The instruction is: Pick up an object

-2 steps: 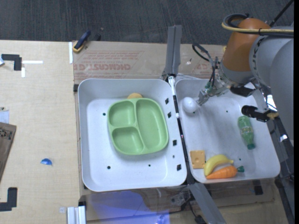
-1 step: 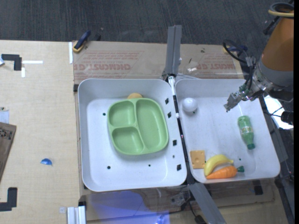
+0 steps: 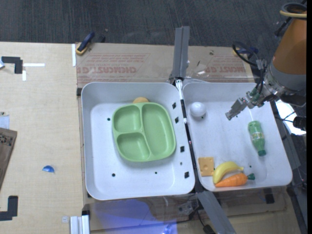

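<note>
Arm (image 3: 291, 43) comes in from the right, orange band up top, wrist angled down-left over the right bin (image 3: 222, 145). Gripper (image 3: 233, 112) hangs over the upper middle of that bin, just right of the white ball (image 3: 197, 109), apart from it. Fingers too small and blurred to read: can't tell if spread or closed, nothing visibly between them

Right bin contents:
- white ball, upper left, near the wall shared with the left bin
- green bottle (image 3: 256, 137), right side, lying down, cap end toward the bin's front edge, below-right of the gripper
- cracker (image 3: 206, 165), front left, flat on the floor
- banana (image 3: 227, 170), just right of the cracker, along the front
- carrot (image 3: 234, 180), touching the banana's lower side, green tip pointing right, against the front wall

Left bin (image 3: 97, 145): green divided plate (image 3: 144, 131), three compartments, roughly centred, slightly rotated. A small orange-yellow thing (image 3: 140, 100) peeks out behind the plate's far rim, mostly hidden, can't tell what it is

Any of the loose items in the right bin could be the pick target; all are resting on the bin floor, none lifted. Ball is nearest the gripper, bottle next

Outside the bins: cardboard sheet (image 3: 126, 62) behind them, small blue piece (image 3: 48, 169) on the wooden bench (image 3: 39, 121) at left
</note>
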Robot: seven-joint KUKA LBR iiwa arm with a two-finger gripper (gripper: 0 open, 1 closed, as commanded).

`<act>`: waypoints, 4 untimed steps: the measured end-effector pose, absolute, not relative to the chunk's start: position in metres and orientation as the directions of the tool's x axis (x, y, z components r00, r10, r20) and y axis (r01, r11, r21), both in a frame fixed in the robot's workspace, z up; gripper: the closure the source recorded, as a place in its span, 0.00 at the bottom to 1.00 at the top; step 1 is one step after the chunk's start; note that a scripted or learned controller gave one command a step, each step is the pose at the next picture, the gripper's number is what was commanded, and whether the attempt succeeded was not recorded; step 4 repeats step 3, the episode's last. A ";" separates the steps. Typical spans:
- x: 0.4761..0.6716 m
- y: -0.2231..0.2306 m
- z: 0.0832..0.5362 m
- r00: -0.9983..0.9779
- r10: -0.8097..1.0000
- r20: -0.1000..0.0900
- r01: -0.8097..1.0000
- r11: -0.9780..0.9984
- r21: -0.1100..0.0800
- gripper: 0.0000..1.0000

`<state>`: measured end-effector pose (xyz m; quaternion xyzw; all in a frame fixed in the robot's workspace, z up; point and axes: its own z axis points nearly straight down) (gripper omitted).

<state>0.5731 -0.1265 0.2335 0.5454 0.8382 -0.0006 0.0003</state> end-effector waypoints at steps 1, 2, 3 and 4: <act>0.577 -0.183 0.179 -0.386 0.922 -0.001 0.922 0.386 -0.001 0.00; 0.585 -0.221 0.093 -0.350 0.937 -0.001 0.937 0.350 0.002 0.00; 0.586 -0.221 0.102 -0.350 0.937 -0.002 0.937 0.350 0.003 1.00; 0.586 -0.221 0.102 -0.350 0.937 -0.002 0.937 0.350 0.003 1.00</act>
